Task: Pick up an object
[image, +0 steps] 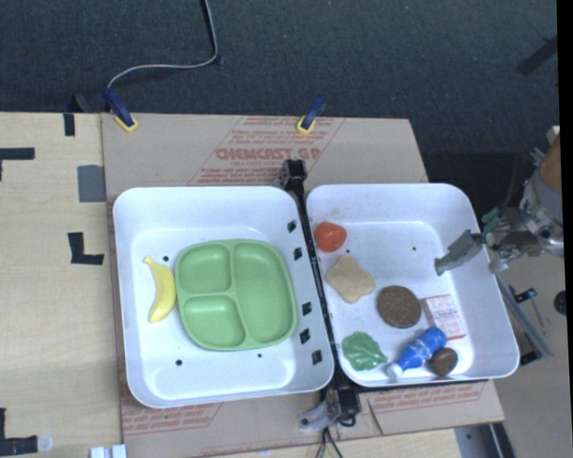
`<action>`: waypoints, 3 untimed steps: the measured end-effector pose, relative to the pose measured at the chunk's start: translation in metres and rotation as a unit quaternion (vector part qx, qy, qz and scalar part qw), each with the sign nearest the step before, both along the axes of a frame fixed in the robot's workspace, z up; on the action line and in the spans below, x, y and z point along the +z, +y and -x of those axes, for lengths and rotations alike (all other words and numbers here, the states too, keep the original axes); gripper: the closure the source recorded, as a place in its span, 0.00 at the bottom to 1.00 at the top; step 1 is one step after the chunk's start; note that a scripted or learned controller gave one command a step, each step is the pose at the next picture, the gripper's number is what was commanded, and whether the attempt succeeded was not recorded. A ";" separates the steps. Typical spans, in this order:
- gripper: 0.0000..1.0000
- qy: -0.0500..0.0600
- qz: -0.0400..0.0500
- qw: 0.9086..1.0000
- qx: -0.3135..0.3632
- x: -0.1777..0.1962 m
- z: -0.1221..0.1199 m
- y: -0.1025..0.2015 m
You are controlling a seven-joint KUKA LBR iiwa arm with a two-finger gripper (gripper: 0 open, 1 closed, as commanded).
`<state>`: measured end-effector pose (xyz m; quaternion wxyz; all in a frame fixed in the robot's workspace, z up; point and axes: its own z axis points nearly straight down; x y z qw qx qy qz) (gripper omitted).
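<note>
Grey two-finger pincer (454,258) above right bin's right wall (482,228); released or clenched, cannot tell. Nearest target: round brown ridged cookie (399,306), just down-left of pincer. Advice: centre over cookie, descend straight, avoid red-printed white packet (442,316) beside it.

Left bin (138,275) holds tray (237,294), banana (160,289) at its nine o'clock; right bin (455,208) holds cookie (399,306), bottle (417,351) at its six.

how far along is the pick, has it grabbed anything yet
Nothing looks picked yet. The gripper hangs at the right bin's right edge with no object between its fingers. The tomato, bread, cookie and blue bottle all lie in that bin. Reaching, grasping and lifting remain.
</note>
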<state>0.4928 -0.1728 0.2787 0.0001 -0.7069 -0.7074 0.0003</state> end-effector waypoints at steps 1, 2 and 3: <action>0.00 0.000 -0.001 1.000 0.000 -0.188 -0.021 0.018; 1.00 0.001 -0.001 1.000 0.000 -0.178 -0.021 0.017; 1.00 0.000 -0.001 1.000 0.001 -0.093 -0.030 0.138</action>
